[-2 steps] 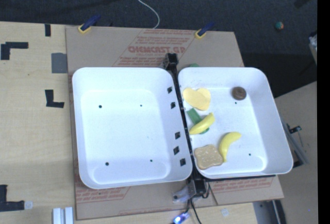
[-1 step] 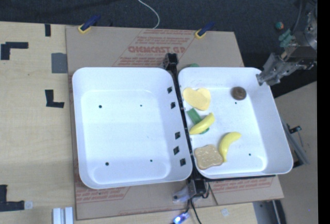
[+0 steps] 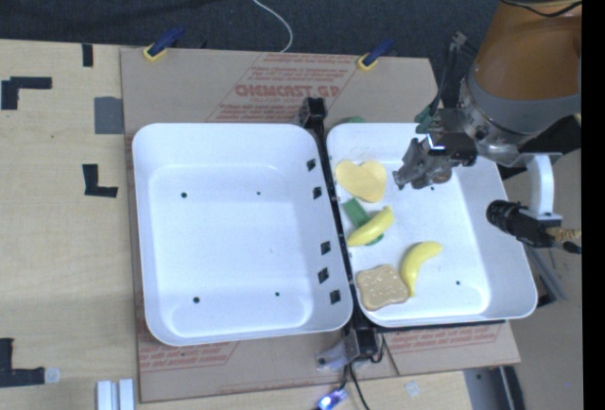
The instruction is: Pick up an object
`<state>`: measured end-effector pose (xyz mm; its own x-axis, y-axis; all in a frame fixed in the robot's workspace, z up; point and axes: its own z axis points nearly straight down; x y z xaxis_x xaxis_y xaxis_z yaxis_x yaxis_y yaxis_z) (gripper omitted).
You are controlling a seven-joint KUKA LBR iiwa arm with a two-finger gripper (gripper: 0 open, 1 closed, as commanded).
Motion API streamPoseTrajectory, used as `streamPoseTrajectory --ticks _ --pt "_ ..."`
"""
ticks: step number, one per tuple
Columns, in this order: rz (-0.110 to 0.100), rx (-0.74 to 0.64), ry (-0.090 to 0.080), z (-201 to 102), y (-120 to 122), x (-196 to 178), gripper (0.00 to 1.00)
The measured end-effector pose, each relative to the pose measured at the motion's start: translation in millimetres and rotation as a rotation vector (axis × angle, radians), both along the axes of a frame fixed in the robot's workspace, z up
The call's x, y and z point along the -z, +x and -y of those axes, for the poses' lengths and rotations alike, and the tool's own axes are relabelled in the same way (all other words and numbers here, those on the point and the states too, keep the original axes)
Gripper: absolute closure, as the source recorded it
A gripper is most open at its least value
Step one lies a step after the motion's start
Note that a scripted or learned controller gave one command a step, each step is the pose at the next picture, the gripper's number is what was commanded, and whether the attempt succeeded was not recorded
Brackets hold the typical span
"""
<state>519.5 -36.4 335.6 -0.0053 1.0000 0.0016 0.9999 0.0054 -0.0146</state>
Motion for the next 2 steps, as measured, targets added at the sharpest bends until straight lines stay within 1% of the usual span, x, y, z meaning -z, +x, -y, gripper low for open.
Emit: streamPoseTrajectory --ticks 1,2 --pt "0.006 -0.002 0.000 -85 2 80 1.00" --pt "0.019 -0.002 0.000 -141 64 48 1.00"
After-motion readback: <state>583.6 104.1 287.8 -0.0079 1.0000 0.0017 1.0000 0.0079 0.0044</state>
